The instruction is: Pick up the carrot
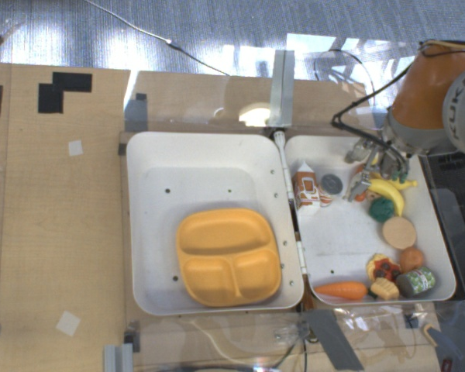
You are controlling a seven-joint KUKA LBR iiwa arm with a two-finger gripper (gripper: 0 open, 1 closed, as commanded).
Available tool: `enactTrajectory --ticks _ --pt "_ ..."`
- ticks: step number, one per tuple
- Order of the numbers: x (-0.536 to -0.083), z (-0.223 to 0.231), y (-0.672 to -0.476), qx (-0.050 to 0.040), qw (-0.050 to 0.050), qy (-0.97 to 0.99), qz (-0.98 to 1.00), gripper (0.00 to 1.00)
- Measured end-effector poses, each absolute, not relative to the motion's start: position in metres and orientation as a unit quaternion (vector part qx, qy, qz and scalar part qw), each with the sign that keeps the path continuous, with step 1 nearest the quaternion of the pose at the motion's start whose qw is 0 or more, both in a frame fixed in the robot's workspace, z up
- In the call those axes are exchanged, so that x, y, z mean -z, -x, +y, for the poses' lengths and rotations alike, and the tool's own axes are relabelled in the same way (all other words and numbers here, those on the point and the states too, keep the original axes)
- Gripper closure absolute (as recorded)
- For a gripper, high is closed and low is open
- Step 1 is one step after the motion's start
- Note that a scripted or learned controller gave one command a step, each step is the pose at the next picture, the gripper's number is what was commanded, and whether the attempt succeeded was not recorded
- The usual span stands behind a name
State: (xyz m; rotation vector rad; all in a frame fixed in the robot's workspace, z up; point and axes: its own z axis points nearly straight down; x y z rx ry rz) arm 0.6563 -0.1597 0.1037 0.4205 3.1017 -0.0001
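In the right bin (325, 231), along its near wall, the carrot (342, 290) lay on its side, orange and pointing toward the divider between the two bins. Just beside its thick end sat a small yellowish toy food piece (385, 288), with a red-and-yellow item (383, 268) behind that and a green can (417, 281) in the near right corner. A brown round item (411, 258) and a tan disc (399, 232) lay further up the right side, then a dark green round piece (382, 209) and a banana (390, 191).

The gripper (370, 178) hung over the far right part of that bin, near the banana and well apart from the carrot. Nothing could be seen between its fingers, but whether they were spread or closed could not be told at this size. The arm (438, 91) reached in from the right, its orange band above the wrist.

A small carton (307, 188) stood against the divider with a grey disc (332, 183) just beside it. The left bin (155, 177) held a yellow divided plate (229, 256). Both bins rested on the bench (54, 246).
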Motion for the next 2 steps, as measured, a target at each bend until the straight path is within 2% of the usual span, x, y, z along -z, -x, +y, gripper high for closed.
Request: enactTrajectory --ticks 1,2 --pt "-0.089 -0.180 -0.571 0.0001 0.006 -0.123 0.992 0.00" --pt "-0.090 -0.205 -0.501 -0.0013 0.008 -0.329 0.944 0.00"
